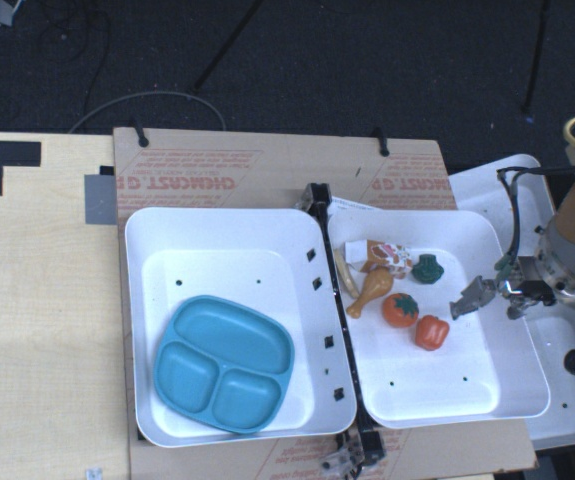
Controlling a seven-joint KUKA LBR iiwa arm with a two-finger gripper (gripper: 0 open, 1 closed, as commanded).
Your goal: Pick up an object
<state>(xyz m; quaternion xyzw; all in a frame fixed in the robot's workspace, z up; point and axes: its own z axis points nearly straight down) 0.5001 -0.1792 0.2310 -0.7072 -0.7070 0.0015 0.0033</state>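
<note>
Gripper (479, 298) at 3 o'clock rim of right bin (467, 398), finger state: cannot tell. Toys bunched at bin's 10 o'clock: pepper (431, 332), tomato (400, 310), drumstick (371, 289). Risk: crowding, round toys rolling off, missed grasp.

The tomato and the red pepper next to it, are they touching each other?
Cannot tell. In the camera view the tomato and the red pepper sit edge to edge, with neither a clear gap nor clear contact.
</note>
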